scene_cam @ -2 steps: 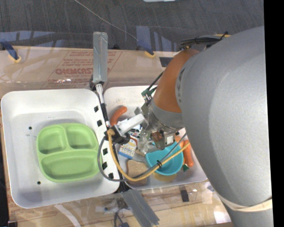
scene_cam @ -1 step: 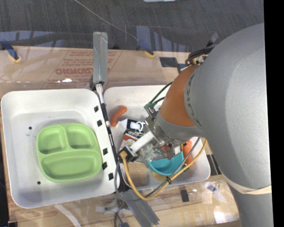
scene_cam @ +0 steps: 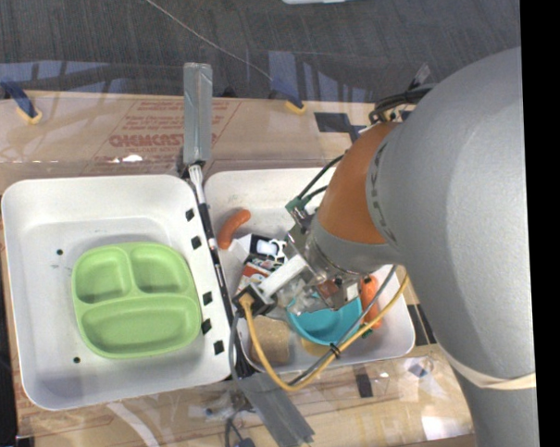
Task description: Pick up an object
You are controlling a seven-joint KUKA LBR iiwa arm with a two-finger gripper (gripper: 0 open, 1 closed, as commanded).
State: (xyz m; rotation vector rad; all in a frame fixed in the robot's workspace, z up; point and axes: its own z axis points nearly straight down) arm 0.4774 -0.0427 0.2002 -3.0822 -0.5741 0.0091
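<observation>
The table [scene_cam: 118, 132] is covered by tan cardboard under clear, glossy film, fixed with blue tape [scene_cam: 20, 100] at its corners. Dark grey ribbed flooring [scene_cam: 86, 32] is seen beyond it.

Two white bins [scene_cam: 23, 275] sit side by side, one holding a single green divided plate [scene_cam: 133, 298], the other one hot dog sausage [scene_cam: 232, 226], one teal bowl [scene_cam: 328, 324] and one carrot [scene_cam: 368, 297].

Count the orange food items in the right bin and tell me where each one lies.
2. A sausage lies near the bin's upper left, beside the divider. A carrot lies at the lower right, by the teal bowl. The arm may hide more.
</observation>
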